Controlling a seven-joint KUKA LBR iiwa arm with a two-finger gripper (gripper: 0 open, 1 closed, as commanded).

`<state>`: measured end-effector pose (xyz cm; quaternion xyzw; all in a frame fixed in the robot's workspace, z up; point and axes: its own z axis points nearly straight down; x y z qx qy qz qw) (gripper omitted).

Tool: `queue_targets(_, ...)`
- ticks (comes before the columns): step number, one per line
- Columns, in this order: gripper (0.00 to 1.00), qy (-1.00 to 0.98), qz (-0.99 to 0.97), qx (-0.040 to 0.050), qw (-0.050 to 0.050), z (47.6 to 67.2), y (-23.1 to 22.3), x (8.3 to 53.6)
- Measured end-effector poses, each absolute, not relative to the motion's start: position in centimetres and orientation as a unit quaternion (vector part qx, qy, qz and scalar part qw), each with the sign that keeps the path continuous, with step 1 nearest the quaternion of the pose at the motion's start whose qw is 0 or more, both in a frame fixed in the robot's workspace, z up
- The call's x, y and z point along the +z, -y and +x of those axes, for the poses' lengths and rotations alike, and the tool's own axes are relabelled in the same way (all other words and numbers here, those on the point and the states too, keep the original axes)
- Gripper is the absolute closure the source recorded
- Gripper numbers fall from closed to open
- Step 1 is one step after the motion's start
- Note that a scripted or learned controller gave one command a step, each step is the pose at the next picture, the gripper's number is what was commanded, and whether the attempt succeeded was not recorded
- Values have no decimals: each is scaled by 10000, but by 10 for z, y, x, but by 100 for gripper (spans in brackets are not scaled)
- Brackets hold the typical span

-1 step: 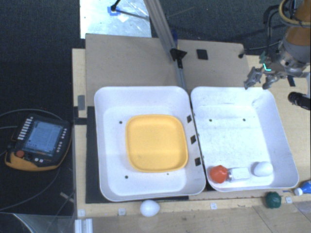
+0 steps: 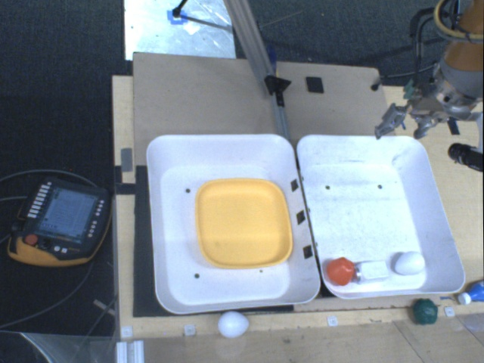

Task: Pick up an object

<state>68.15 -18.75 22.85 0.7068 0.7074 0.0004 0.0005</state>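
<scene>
Gripper sits upper right of frame, over the right bin's far rim, fingers spread wide, holding nothing. Orange ball and white egg lie along that bin's lower edge.

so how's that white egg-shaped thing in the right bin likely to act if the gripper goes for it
The white egg-shaped object looks smooth and rounded, so it may slip out of a two-finger pinch. With no flat side visible, it would probably roll if nudged, though the right bin's near wall and the small white block beside it may stop it. The gripper hangs over the far rim.
</scene>
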Motion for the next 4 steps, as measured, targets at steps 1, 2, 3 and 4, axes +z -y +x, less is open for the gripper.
queue_targets(1, 0, -7071, 7071, -9, -15, 678, 192, 168)
queue_targets(2, 0, -7075, 7067, -8, -15, 682, 182, 114)
queue_targets(3, 0, -7075, 7067, -1, -1, 682, 182, 90)
queue_targets(4, 100, -7077, 7065, 5, 15, 683, 182, 102)
